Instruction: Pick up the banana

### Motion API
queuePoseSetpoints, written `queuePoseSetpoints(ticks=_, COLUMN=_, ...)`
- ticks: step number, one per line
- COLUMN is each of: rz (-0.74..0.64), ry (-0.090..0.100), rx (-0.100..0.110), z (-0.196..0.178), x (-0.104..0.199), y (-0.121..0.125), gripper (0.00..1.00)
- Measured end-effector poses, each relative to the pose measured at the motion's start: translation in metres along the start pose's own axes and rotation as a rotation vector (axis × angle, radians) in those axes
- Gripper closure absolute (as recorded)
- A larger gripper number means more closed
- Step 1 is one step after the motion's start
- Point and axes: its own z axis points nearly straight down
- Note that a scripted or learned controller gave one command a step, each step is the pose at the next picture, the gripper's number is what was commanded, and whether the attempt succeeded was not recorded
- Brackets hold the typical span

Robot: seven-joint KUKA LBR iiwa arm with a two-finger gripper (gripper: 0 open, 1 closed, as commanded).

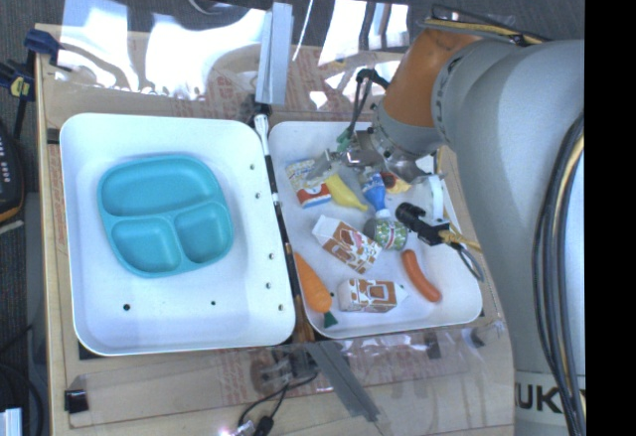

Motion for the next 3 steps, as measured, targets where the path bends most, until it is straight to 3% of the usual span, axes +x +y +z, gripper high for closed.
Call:
queuePoseSetpoints(ticks=1, rz=-0.056, ry=-0.006, rx=-0.009, z=-0.001, x=0.003, y=-0.019, gripper=0.00)
queuePoseSetpoints(ticks=2, rz=-0.062, ry=-0.005, rx=-0.010, z=-0.013, x=0.004, y=-0.017, gripper=1.00)
queuePoseSetpoints(ticks=3, rz=-0.062, ry=-0.005, rx=-0.010, z=-0.013, x=0.004, y=-0.017, gripper=0.00)
